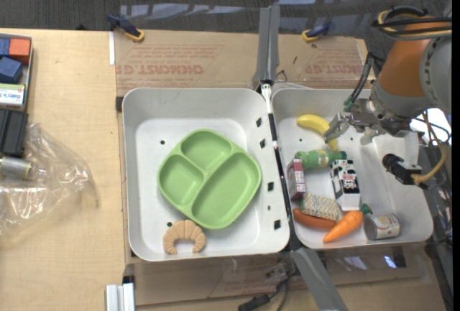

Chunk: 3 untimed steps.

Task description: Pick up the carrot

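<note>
The approach step seems to be in hand: the two-finger gripper (343,124) hovers over the right white plastic bin (410,212), near its far end, well apart from the orange tapered toy carrot (344,225), which lies untouched at the near wall. Its jaws stand apart, holding nothing. Next it probably must travel toward the carrot and descend. Beside the carrot lie a red sausage (310,220) and a small grey can (382,225).

robot lab — bench (65,87) with taped cardboard (187,62), toy-filled bins (133,159).

orange carrot (343,225), yellow banana (313,123), green divided plate (209,179), tan croissant (184,237), white bins (141,159).
</note>
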Each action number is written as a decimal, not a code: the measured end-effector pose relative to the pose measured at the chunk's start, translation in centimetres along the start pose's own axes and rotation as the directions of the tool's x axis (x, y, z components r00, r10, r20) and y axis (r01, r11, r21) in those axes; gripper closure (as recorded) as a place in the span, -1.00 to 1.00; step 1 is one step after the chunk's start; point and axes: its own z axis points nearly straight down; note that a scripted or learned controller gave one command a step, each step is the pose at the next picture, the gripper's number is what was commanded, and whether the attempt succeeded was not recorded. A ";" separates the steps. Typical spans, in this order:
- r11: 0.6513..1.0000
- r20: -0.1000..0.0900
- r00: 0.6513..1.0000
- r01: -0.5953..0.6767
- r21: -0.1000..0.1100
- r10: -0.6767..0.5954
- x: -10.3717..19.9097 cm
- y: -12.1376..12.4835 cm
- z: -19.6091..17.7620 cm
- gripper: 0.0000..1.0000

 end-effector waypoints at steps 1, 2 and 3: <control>0.969 -0.004 0.969 -0.245 0.025 0.246 -2.0 3.7 0.7 -1.00; 0.994 0.004 0.994 0.105 0.007 -0.105 -2.2 4.6 0.6 -1.00; 0.841 0.003 0.841 0.541 -0.004 -0.541 -0.6 4.8 0.9 -1.00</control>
